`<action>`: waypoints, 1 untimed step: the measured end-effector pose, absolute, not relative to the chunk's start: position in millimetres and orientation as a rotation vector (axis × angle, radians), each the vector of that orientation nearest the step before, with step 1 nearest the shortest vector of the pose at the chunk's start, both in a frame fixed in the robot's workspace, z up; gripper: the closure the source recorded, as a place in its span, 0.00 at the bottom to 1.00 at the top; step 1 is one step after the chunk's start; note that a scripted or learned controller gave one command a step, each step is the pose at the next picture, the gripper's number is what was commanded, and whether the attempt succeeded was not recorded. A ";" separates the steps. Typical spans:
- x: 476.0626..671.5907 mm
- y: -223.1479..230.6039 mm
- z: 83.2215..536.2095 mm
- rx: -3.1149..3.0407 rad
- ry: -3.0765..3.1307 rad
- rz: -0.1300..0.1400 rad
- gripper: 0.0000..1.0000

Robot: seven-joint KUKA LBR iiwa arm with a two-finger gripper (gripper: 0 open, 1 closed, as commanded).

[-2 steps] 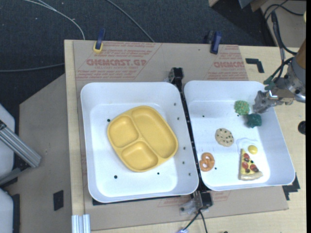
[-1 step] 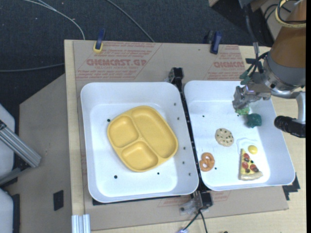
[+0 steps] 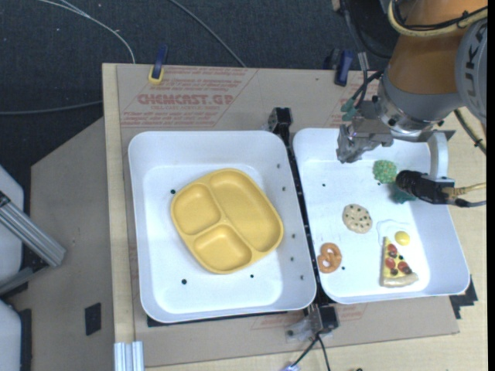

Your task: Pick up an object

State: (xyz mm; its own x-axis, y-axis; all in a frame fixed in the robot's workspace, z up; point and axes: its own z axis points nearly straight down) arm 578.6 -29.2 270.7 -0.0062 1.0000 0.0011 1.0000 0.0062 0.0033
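From the overhead camera I am watching the arm (image 3: 433, 45) reaching in from three o'clock, its claw (image 3: 354, 147) hanging over the top of the right bin (image 3: 441, 280); whether anything is being gripped I cannot tell, since the wrist is blocking the tips. The pickable things are all lying in that bin: a green broccoli piece (image 3: 384, 170) just beside the claw at its four o'clock, a cookie (image 3: 356, 218) at six o'clock from it, a pretzel (image 3: 329, 257) lower still near the bin's left wall, and a pizza slice (image 3: 397, 263) with an egg-like piece (image 3: 401, 236) touching its tip. The left bin (image 3: 147, 207) is carrying a yellow divided plate (image 3: 225, 219). As I judge it, the claw is sitting over bare floor between items, so a straight descent risks closing on nothing; the flat cookie could also slip out.
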 end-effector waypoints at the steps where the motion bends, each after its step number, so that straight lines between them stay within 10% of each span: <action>1: 597.5 17.4 270.5 2.215 2.226 0.005 1.00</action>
